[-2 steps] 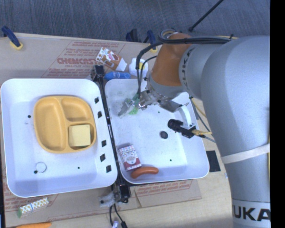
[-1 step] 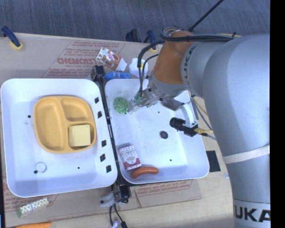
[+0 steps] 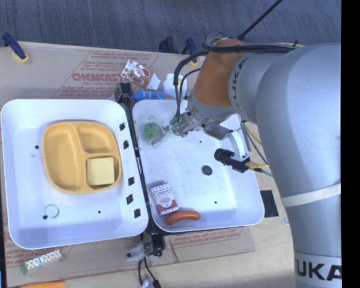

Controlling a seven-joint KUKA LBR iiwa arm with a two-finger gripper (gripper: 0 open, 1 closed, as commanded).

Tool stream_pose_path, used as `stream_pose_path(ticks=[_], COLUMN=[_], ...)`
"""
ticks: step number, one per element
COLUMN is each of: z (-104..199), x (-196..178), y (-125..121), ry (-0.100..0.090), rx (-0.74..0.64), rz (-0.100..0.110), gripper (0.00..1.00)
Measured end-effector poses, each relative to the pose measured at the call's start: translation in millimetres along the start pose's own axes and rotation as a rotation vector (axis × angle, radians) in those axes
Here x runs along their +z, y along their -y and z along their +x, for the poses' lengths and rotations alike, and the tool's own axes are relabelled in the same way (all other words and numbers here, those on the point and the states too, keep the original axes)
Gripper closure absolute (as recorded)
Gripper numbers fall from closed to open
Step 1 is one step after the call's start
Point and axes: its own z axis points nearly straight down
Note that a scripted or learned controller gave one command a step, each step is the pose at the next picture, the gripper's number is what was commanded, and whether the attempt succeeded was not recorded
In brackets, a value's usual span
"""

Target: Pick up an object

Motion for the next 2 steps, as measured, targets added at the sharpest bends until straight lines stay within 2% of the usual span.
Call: stream_pose_path(ticks=[1,2], z=[-4,-4], x=[10,-2], y=[-27,-28], ry=[-0.002,-0.002], rx=[0.457,0.452], rz=[-0.001,0.000], gripper=[0.00,1.00])
